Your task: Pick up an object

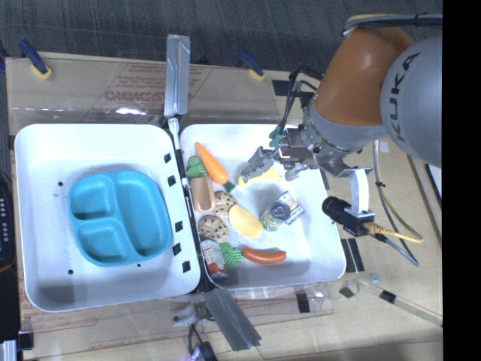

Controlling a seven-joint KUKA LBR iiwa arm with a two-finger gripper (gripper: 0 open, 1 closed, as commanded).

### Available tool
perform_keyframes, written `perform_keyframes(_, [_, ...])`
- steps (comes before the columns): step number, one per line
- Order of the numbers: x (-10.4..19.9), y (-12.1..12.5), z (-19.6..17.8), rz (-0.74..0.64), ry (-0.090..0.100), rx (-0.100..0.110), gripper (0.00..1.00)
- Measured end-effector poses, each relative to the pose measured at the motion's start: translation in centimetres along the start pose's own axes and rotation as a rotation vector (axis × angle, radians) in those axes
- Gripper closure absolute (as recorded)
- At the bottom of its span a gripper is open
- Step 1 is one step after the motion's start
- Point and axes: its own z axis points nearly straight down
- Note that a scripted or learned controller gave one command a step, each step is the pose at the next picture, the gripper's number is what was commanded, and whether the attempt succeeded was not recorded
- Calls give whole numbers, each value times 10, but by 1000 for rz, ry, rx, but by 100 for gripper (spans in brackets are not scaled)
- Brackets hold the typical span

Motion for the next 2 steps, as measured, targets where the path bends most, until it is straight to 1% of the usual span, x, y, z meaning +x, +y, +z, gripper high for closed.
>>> perform_keyframes(1, [-24,14,99,-230,2,3,0])
perform_keyframes(2, [-29,74,176,-305,-5,-21,0])
